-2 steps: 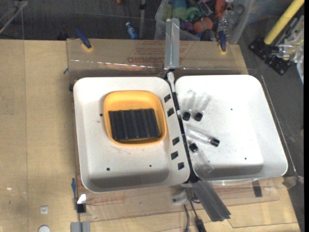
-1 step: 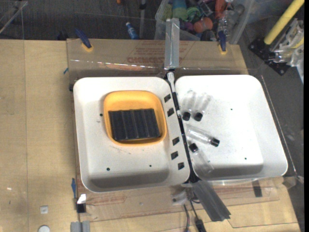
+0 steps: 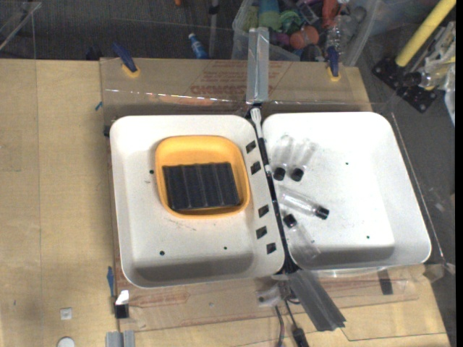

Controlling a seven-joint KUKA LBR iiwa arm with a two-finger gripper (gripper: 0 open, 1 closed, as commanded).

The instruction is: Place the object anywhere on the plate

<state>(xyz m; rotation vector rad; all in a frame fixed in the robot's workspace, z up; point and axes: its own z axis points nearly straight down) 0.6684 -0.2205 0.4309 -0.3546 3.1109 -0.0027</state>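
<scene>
Two shallow white bins sit side by side. The left bin point(image 3: 137, 255) carries the orange rounded plastic plate point(image 3: 201, 149), with a black ribbed slab point(image 3: 200, 185) lying flat on it. Several clear plastic vials with black caps point(image 3: 304, 206) lie loose in the right bin point(image 3: 376, 165), near the divider, well apart from the plate. I cannot tell my gripper's state.

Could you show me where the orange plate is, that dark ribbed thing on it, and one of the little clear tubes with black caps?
orange plate point(image 3: 168, 152): camera view, bare upper-left rim.
dark ribbed thing point(image 3: 201, 186): camera view, middle of its ridged top.
clear tube with black cap point(image 3: 304, 207): camera view, transparent body, right bin.
</scene>
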